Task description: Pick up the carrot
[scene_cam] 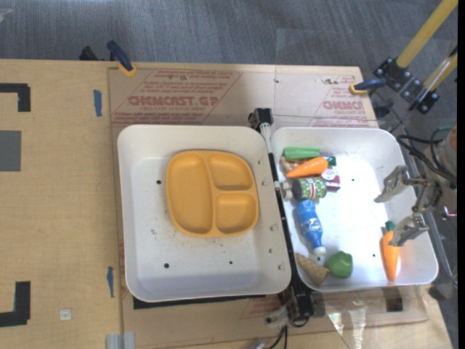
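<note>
Currently the gripper [404,207] sits at the right side of the right bin [363,142], low over the floor near the right wall. Its two fingers [392,184] stand spread apart, one toward the back of the bin and one toward the front, with bare white floor between them. Nothing is pinched.

Two carrots are present. Carrot A [390,254] lies by the right wall, just in front of the front finger. It may touch that finger at its green top, but contact cannot be confirmed. Carrot B [307,168] lies at the back left of the same bin, well apart from the gripper, between a green vegetable [301,153] and a can [312,189].

Task status, as a judgement: no grasp is made and no lift has begun. Neither carrot is off the bin floor. Remaining steps: centre the fingers over a carrot, close, then raise.

Carrot A: orange, tapered, small green stub at the end nearest the gripper, point toward the front rim. It lies flat, roughly parallel to the right wall and close to it, which leaves little clearance for a finger on that side.

Carrot B: orange, tapered, lying nearly crosswise, crowded by its neighbours.
</note>
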Robot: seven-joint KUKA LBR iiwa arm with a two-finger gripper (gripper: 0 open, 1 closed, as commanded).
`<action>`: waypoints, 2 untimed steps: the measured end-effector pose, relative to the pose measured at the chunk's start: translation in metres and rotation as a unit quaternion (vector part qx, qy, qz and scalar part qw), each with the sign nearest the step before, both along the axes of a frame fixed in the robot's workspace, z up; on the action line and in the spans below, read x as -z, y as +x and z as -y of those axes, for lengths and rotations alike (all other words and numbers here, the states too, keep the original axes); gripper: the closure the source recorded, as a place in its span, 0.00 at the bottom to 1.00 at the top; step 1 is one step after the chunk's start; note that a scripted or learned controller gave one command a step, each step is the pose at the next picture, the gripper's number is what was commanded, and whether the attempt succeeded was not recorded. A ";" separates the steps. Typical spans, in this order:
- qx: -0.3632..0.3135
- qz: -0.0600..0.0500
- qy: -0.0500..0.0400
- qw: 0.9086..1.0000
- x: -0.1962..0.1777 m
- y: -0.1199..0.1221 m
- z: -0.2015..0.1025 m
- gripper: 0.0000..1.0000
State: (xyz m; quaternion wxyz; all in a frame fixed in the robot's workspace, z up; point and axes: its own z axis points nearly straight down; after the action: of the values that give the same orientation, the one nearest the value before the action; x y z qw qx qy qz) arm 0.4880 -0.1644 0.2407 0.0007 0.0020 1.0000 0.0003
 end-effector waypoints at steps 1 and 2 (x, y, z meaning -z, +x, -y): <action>-0.201 -0.001 0.001 0.980 0.120 -0.010 0.059 0.00; -0.247 0.004 -0.004 0.969 0.150 0.003 0.028 0.00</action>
State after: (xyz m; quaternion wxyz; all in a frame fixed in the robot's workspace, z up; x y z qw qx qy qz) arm 0.4907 -0.1928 0.0903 0.0042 -0.2447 0.9696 -0.0032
